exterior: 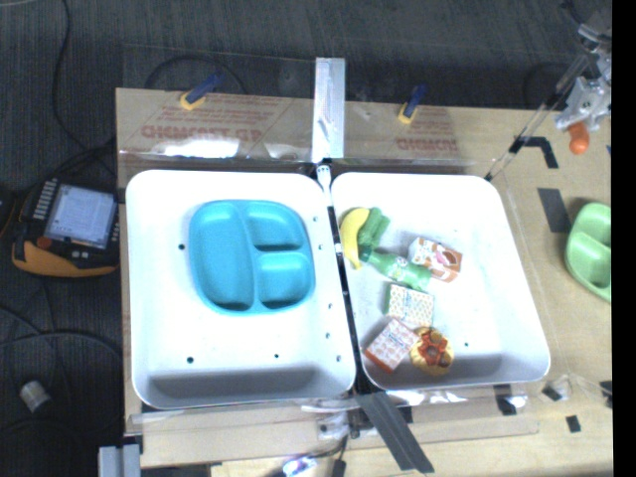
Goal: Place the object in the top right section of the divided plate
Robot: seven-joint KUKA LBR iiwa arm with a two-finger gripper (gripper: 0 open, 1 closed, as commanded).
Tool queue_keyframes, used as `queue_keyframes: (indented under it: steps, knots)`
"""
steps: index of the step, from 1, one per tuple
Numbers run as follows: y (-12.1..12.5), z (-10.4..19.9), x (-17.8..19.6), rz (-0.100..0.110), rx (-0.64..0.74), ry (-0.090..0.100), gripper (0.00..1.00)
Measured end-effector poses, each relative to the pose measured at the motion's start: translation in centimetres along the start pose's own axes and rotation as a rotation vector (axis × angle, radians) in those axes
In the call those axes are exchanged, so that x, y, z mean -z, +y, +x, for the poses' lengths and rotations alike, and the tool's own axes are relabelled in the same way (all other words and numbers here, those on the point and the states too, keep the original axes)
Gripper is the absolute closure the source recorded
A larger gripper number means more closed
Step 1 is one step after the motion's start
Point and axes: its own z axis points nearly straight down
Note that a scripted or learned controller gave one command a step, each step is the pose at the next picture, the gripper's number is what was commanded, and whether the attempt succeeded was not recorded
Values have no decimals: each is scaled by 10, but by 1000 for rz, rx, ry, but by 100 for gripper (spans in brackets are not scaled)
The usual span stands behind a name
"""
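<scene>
The gripper (pixel 586 107) sits as a small pale metal shape with an orange tip just beneath it, and it is too small to tell whether it is parted or closed; nothing can be seen held in it. Everything it must deal with lies below it and to its left. Nearest is the right bin (pixel 517 266), a shallow glossy white tray with rounded corners that holds a loose cluster: a curved yellow banana (pixel 353 235) touching a green bottle (pixel 383 248), a small printed carton (pixel 435 258), a green-and-white box (pixel 409 304), a reddish flat box (pixel 391 344) and a crinkly red-and-yellow packet (pixel 432 350). The task does not say which of these is the object. Farther left, in the left bin (pixel 159 366), lies the divided plate (pixel 221 261) — smooth blue plastic with raised ridges — and its top right section (pixel 276 225) is bare. The pick is not yet begun, I judge. A piece at the cluster's edge looks easiest to pick — the boxes offer flat sides, the banana may roll. The release should come low over that small section, inside its ridges.
</scene>
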Motion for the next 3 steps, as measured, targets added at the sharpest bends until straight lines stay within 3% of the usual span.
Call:
queue_keyframes:
  steps: [1, 3]
  knots:
    - [0, -3, 0, -2, 361, -1, 100]
    - [-3, -8, 16, 6, 361, -22, 100]
